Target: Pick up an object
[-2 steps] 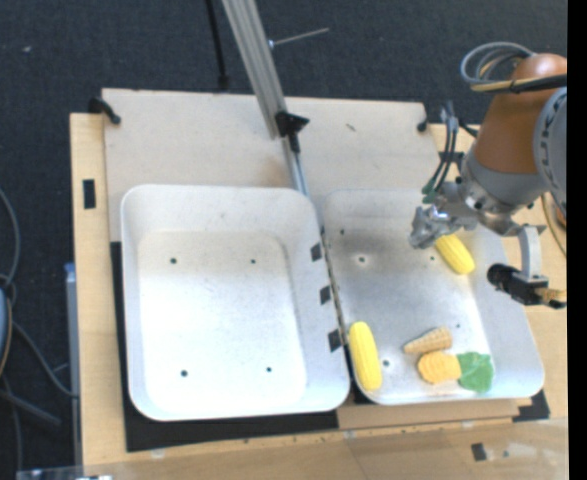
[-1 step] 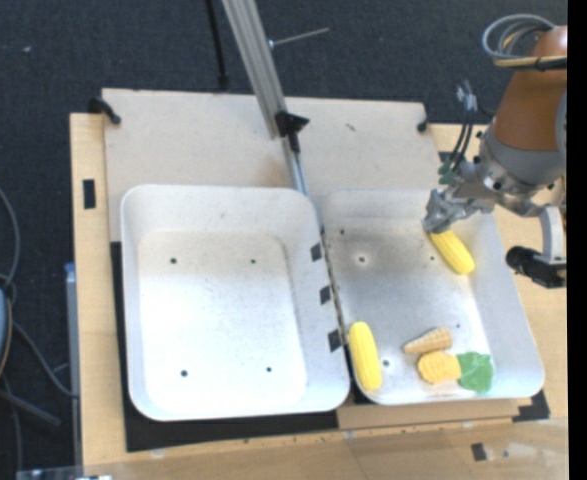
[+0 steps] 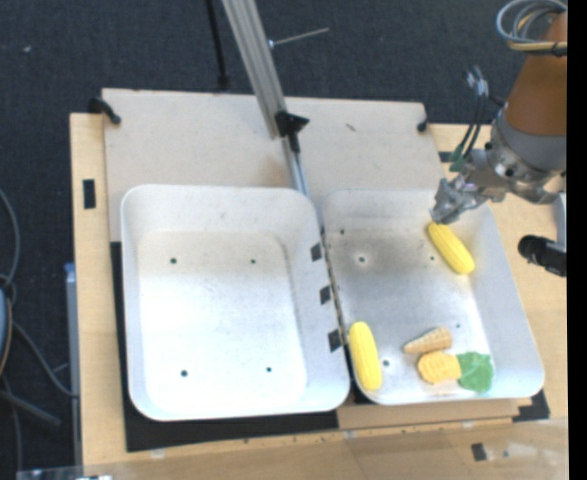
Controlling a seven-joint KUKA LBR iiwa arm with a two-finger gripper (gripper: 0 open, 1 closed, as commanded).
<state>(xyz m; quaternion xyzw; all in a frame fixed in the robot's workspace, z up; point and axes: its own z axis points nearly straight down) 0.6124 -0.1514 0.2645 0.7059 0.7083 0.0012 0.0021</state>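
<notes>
End effector: your end effector sits low over the far right part of the right bin, just above the upper end of a yellow corn cob; you cannot tell from this slant how it is set, and nothing is seen gripped in it.
Arm: your grey arm with its orange band comes in from the right edge, cables looped around the wrist.
Upper corn cob: you have one yellow corn cob lying tilted in the right bin, its top end right under the end effector.
Lower corn cob: a second yellow cob lies along the near left wall of the same bin.
Small corn pieces: you see a pale short cob piece and a yellow cob with a green husk close together at the near right corner.
Right bin: the right bin holds all four items; its floor looks scuffed grey.
Left bin: the left bin lies beside it, their walls touching.
Worktop: your worktop is a pale board; a metal rail slants up from between the bins.
</notes>
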